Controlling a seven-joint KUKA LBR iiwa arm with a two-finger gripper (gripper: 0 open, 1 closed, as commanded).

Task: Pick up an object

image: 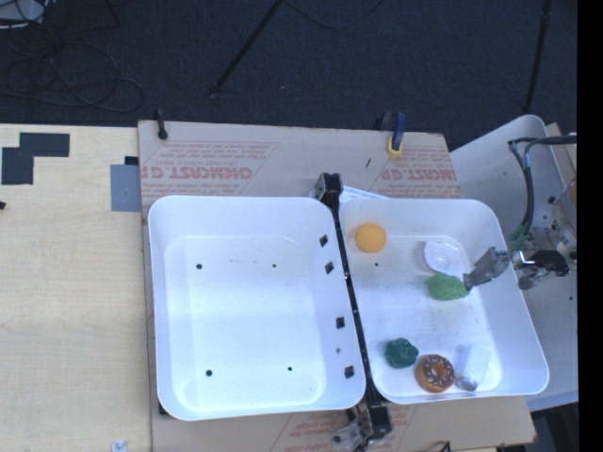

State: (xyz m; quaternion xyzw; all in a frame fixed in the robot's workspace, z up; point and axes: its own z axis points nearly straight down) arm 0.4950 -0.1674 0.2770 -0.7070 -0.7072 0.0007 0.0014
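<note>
Claw (480,269): right bin (509,243), tip touching green lump (447,287), which lies just left and below; finger state indiscernible.

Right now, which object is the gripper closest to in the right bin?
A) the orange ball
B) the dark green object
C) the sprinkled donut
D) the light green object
D: the gripper reaches in from the right and its tip sits right beside the light green object, near the bin's right side, while the orange ball, dark green object and sprinkled donut lie farther off.
</note>
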